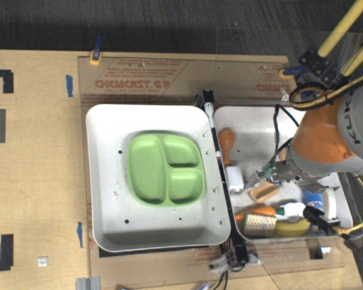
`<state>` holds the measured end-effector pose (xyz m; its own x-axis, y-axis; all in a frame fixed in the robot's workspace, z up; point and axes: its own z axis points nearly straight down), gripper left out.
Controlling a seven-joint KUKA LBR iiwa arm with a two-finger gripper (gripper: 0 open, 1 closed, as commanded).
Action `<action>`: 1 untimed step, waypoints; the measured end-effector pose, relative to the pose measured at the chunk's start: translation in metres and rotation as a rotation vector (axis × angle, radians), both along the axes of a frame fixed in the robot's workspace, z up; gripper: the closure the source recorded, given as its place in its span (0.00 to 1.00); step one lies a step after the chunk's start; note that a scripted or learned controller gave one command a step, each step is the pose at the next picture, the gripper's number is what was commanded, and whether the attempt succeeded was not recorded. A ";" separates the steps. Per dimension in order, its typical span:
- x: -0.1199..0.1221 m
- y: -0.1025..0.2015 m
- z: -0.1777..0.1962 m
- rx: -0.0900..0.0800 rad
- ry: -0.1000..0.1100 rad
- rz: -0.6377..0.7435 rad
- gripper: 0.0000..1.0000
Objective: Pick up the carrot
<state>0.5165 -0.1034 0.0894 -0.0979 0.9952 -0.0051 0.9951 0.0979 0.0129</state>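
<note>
One carrot (227,141) lies in the right bin (254,121), near that bin's upper left corner, close against the divider between the two bins. Its orange body runs up and down in the camera view, with bare white bin floor to its right. Just below it sits a small white block (234,178), and further toward the lower right lies a tan, bun-like piece (264,191). Along the bin's near wall a cluster of items crowds together: an orange piece (261,210), a pale speckled cylinder with a green end (258,224), a yellow banana-like shape (292,228), and a white bottle with a green cap (292,210). A blue-and-white item (315,199) rests at the right of that cluster.

The gripper (272,173) hangs over the middle of the right bin, well apart from the carrot and just above the tan piece; whether its fingers are spread or closed cannot be told, and nothing can be seen held in it. The arm, with its orange band (319,139), comes in from the right, trailing black and yellow cables.

The left bin (109,132) holds a green divided plate (166,168) with three compartments, set roughly at its centre. Both bins sit on the cardboard-covered counter (36,162), marked with blue tape pieces.
</note>
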 end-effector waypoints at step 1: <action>-0.032 0.001 0.000 -0.005 -0.003 0.287 0.00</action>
<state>0.4849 -0.1029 0.0894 -0.3757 0.9267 -0.0112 0.9266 0.3758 0.0148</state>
